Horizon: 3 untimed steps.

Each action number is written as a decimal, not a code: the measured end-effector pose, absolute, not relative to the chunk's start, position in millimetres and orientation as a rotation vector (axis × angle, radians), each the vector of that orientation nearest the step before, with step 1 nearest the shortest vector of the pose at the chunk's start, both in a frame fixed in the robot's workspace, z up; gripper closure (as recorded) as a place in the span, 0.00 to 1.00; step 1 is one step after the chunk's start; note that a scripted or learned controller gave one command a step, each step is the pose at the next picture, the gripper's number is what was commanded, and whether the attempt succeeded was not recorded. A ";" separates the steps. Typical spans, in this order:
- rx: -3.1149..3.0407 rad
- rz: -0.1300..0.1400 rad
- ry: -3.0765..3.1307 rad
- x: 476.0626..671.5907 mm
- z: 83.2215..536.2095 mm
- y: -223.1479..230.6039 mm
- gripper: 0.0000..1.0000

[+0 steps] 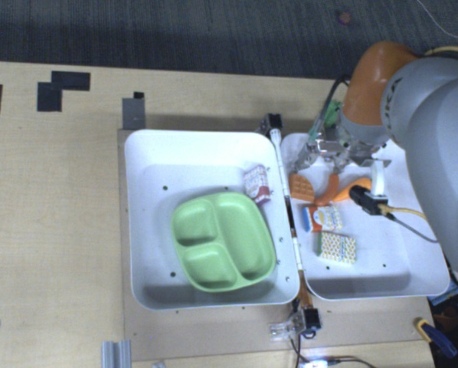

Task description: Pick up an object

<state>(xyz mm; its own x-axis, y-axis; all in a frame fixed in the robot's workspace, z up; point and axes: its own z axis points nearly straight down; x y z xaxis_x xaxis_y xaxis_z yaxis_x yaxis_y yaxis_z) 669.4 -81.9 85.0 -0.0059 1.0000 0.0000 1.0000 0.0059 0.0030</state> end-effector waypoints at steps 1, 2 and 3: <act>2.208 0.010 2.226 671.2 97.2 -81.1 1.00; 2.216 0.003 2.221 669.5 85.5 -150.6 1.00; 2.215 0.005 2.222 669.8 85.6 -149.8 0.00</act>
